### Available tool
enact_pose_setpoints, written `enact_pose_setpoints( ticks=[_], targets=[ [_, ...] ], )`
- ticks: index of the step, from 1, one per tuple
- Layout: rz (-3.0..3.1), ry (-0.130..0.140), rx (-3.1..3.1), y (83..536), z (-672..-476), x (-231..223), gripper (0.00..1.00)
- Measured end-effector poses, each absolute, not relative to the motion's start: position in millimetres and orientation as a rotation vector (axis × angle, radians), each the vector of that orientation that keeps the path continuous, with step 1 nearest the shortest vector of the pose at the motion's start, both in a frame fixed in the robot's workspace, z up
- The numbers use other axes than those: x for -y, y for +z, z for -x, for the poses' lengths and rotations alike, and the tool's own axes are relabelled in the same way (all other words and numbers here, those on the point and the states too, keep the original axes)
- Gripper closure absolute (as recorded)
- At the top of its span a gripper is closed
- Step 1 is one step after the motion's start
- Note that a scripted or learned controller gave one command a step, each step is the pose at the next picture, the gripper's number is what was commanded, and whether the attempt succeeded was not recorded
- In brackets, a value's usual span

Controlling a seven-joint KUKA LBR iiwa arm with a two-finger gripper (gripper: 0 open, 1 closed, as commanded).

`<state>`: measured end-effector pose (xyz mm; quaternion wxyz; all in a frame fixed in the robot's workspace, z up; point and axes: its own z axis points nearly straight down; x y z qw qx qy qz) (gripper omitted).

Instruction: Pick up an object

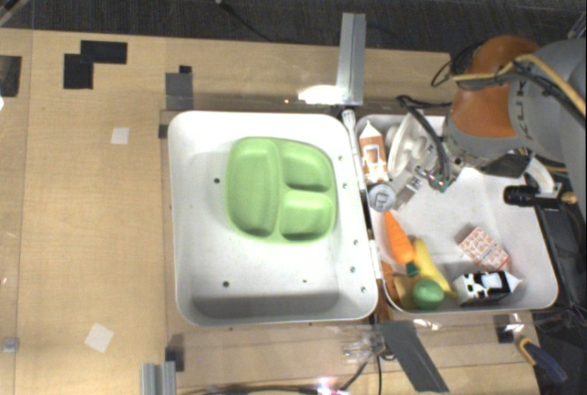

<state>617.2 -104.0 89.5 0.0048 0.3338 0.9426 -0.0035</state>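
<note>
The arm's grey wrist with its orange band reaches into the right bin from the upper right. My gripper hangs low over that bin's left side, just above the top of an orange carrot. Beside the gripper, at the bin's left wall, lies a small orange-and-white carton. Below the carrot are a yellow piece and a green ball. A black-and-white cow toy and a pink patterned packet lie toward the bin's front right.
The left bin holds a green divided plate near its middle. A metal post stands behind the wall between the bins. Cables run along the arm at the right.
</note>
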Motion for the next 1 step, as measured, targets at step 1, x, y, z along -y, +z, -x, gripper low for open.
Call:
enact_pose_setpoints(
  ticks=[1],
  targets=[
    [-1.278, 0.002, -2.864, 103.3, -547.2, 111.0, 0.00]
  ],
)
